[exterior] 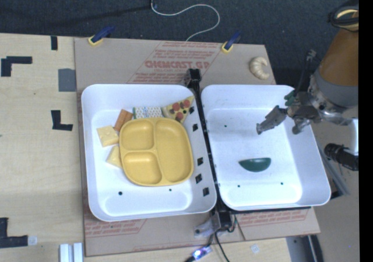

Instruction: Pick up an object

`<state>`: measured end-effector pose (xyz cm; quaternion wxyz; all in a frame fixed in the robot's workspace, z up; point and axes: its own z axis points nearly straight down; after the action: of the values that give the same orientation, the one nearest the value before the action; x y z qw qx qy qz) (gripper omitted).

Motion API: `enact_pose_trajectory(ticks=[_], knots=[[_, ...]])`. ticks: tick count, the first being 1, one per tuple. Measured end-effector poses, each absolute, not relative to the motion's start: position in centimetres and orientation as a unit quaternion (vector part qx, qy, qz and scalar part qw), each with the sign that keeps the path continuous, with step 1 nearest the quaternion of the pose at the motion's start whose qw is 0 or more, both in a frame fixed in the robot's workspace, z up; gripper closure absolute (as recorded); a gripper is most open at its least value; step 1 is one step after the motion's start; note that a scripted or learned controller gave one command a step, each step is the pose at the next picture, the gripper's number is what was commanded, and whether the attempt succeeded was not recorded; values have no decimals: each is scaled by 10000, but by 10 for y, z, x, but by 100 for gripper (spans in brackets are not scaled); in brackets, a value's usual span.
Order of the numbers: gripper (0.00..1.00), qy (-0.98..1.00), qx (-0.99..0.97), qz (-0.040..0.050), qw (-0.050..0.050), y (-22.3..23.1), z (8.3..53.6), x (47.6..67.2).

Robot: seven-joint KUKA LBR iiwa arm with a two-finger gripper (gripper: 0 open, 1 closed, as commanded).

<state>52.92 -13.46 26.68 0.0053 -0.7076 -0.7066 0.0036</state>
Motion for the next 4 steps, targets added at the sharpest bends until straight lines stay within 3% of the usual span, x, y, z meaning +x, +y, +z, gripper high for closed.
enact_pose_trajectory(ticks=[1,3,4], knots=[[0,-7076,-7066,3,5,-134,272,531],[0,-7071,-7071,22,27,-132,165,526],[0,-7076,-7066,3,-22,-123,111,524]])
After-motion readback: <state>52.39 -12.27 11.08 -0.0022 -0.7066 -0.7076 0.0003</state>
